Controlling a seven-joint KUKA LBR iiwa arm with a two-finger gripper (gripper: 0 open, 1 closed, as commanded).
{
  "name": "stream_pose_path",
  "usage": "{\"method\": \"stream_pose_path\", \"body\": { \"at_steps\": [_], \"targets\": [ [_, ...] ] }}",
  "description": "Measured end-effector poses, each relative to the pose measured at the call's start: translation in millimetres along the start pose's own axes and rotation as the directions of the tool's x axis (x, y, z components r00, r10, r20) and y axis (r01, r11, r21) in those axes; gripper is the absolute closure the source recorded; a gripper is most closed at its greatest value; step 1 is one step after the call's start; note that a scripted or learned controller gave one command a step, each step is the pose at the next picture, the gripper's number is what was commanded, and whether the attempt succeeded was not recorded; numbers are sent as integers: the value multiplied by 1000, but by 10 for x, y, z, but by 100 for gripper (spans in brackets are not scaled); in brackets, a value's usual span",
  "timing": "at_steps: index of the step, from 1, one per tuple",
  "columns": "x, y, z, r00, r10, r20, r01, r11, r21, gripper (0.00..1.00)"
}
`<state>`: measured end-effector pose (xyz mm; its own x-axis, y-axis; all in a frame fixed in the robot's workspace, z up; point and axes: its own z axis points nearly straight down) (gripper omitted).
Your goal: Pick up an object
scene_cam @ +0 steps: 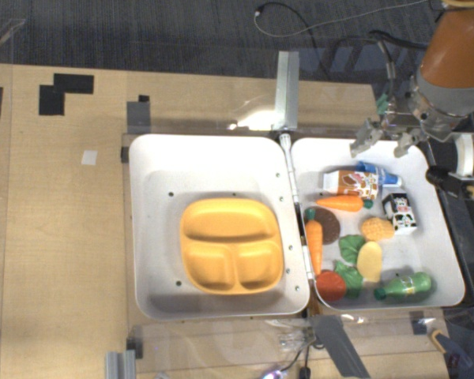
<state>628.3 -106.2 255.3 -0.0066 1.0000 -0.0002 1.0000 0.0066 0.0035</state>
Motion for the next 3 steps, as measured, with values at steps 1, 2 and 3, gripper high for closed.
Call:
{"method": "stream_pose_path", "body": {
  "at_steps": [1,2,3],
  "targets": [
    [-303,-442,739,999,-45,0,45,999,0,0],
    [-302,-422,618,999,-46,1,46,999,-6,100],
    [224,-203,46,986,-168,1,168,986,-3,100]
  ]
}}
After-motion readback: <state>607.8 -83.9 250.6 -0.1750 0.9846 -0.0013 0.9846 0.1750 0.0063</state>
